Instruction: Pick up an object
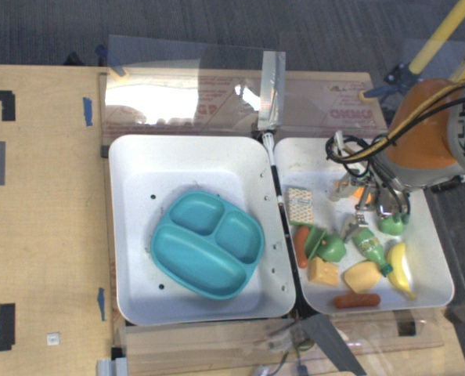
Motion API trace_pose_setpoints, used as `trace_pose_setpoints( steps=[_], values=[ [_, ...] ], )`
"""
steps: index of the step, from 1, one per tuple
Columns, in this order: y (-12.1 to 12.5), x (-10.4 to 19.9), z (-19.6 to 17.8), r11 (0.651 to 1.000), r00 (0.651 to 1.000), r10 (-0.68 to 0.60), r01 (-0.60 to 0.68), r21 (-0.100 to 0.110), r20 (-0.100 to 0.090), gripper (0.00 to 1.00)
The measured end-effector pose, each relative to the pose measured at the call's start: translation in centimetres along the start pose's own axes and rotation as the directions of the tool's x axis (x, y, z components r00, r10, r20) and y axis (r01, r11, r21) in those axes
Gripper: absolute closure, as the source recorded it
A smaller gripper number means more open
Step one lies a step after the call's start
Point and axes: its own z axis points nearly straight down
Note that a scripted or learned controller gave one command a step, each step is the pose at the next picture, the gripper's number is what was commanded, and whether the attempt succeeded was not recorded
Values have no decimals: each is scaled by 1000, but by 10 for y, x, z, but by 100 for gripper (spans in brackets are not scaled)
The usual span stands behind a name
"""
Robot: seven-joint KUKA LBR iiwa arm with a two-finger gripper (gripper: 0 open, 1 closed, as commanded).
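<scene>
Camera view: two bins; left bin (131, 210) holds one teal tray (207, 244), right bin (436, 288) about nine toy foods, banana (401, 269) included; jaws (371, 200) hover above them, grip unreadable

Pincer (364, 202) fingers lost among cables; arm (436, 131) cropped at right edge.

Arm (440, 128): grey body with orange band, entering from the right edge of the frame at upper right, angled down and leftward. Black and yellow cables loop off the wrist toward the left. Gripper (371, 202): metallic, at centre right of the frame, below the orange band, pointing downward; finger detail blurred.
</scene>
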Motion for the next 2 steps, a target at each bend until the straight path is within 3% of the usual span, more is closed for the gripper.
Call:
trace_pose_setpoints(
  steps=[1, 2],
  values=[
    [-47, 42, -1, 994, 994, -110, 110, 2, -2, 0],
    [-46, 37, -14, 994, 994, -113, 113, 5, 13, 100]
  ],
)
